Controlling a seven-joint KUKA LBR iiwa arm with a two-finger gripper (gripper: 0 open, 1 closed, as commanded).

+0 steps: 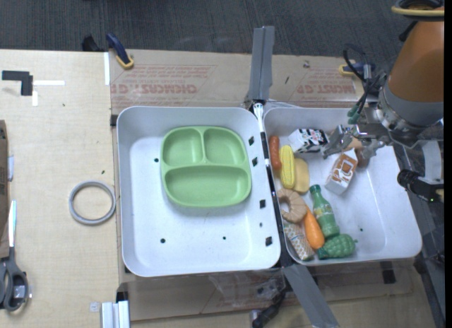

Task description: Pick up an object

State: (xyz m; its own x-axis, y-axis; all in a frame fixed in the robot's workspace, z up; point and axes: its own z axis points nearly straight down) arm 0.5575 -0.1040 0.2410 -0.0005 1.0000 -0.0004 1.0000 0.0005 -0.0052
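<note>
Jaws (347,141) are seen low over the rear of the right shallow white bin (395,242); whether they are spread or pressed together cannot be told, the metal being a tangle at this scale.

Directly below and touching or nearly touching them, a small white-and-brown carton (342,173) lies tilted on the bin floor. This is judged the likeliest target. It is expected to be light, hollow, fairly stiff across its flat faces, with smooth printed sides that may slip; it is best taken across the two narrow faces, mid-length.

Just beside it, toward the divider, a black-and-white patterned carton (309,138) is noted. Further out, a crowded row is recorded along the bin's left wall: a yellow plastic corn cob (287,165), a pale yellow wedge (301,175), a tan ring-shaped toy pastry (292,206), a green toy bottle (323,212), an orange toy carrot (313,230), a dark green knobbly toy vegetable (337,247). These are rounded, hard, probably slick, and packed touching.

In the left bin (134,220), a green divided plastic plate (205,167) rests.

On the counter (49,150), a grey tape ring (92,201).
</note>
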